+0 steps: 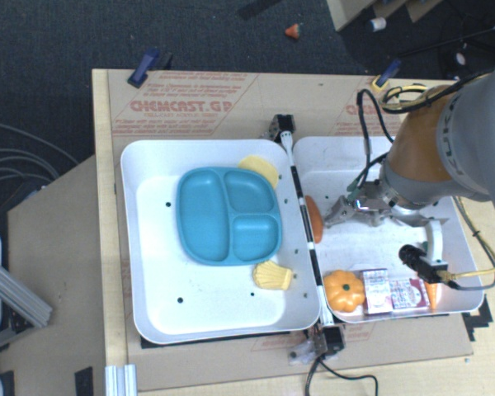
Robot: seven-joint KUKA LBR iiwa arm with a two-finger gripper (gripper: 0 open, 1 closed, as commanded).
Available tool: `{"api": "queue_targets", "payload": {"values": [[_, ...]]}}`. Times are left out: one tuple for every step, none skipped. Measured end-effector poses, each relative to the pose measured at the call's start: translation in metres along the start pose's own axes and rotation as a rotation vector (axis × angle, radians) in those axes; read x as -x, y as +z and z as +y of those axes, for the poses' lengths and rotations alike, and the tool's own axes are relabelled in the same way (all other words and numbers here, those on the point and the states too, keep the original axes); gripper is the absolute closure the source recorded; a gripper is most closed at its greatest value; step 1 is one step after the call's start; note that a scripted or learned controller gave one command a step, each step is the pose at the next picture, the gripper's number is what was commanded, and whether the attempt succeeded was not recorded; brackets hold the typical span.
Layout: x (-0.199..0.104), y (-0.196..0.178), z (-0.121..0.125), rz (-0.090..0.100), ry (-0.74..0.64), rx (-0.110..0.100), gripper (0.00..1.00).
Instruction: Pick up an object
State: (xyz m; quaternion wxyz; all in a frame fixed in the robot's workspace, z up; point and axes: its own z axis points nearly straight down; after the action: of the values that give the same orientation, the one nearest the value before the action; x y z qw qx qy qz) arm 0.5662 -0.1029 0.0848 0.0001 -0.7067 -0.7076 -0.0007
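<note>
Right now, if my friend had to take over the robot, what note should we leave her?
End effector: low in the right bin, near its left wall. I cannot tell if it is open or shut, and nothing shows in its grip.
Right bin: an orange thing against the left wall beside the end effector, a small pumpkin at the front, a box next to the pumpkin.
Left bin: a blue tray, a yellow piece behind it, another in front.
Done: nothing lifted yet.
Left: grab one thing and lift it.
</note>
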Motion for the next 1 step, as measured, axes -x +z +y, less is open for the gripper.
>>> {"api": "queue_targets", "payload": {"values": [[0.0006,-0.0097,0.0000,-0.002,-0.001,0.000,1.00]]}}
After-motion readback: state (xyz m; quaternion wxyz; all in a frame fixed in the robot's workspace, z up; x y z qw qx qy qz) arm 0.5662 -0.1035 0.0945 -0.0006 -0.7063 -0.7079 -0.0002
